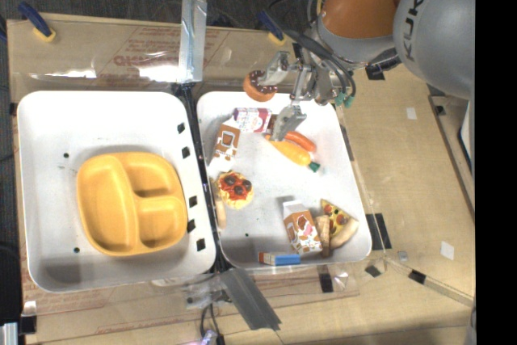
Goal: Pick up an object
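End effector [287,119]: low over the back of the right bin [347,166], tip just beside the carrot [292,146]; fingers apart or together cannot be told from this slanted view; nothing seen held.

Carrot: orange toy with a green end, lying at a slant near the middle back of the right bin, touching or nearly touching the end effector tip. Likeliest target.

Other contents, right bin: small carton [251,119] and brown box [227,142] toward the back left; round tart [235,188] at the left middle; printed box [300,231] and pizza slice [338,223] at the front right; blue-and-red stick [279,258] against the front wall. Doughnut [258,84] on the rim behind.

Left bin [40,117]: yellow divided tray [131,202], well apart from the action.

Handling note: centre over the carrot's thick middle, straddle across its short width, descend straight, avoid nudging the carton beside it, close firmly, since a rounded smooth body probably rolls or slips, then lift vertically.
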